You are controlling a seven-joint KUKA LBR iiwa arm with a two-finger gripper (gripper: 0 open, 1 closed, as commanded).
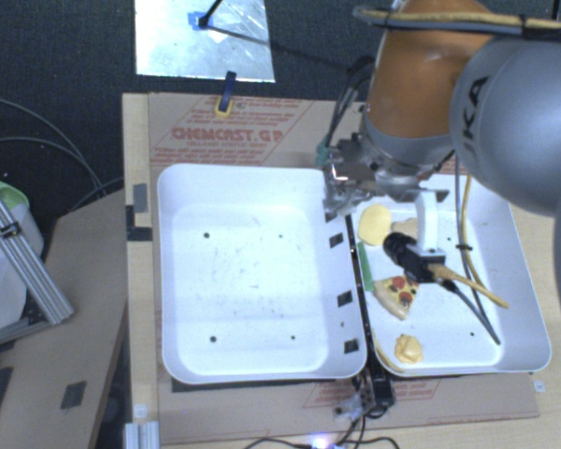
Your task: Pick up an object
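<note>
Big grey arm (505, 92) sweeping in from the right, orange band up top, hanging over the far end of the right bin (514, 279). The left bin (243, 269) sits alongside it, only dark specks on its floor. The gripper (340, 195) is low at the far end of the wall between the bins, and whether it is open or closed I can't tell from this angle; nothing visibly held. Candidates are all in the right bin, along its left side: a pizza slice (395, 295) mid-bin, a yellow disc (376, 221) farther back, just beside the gripper, and a small yellow lump (409, 348) at the near end. The disc looks the closest bet; probably light toy food, smooth and a bit slippery, lying flat, so pinch across its edges.
</note>
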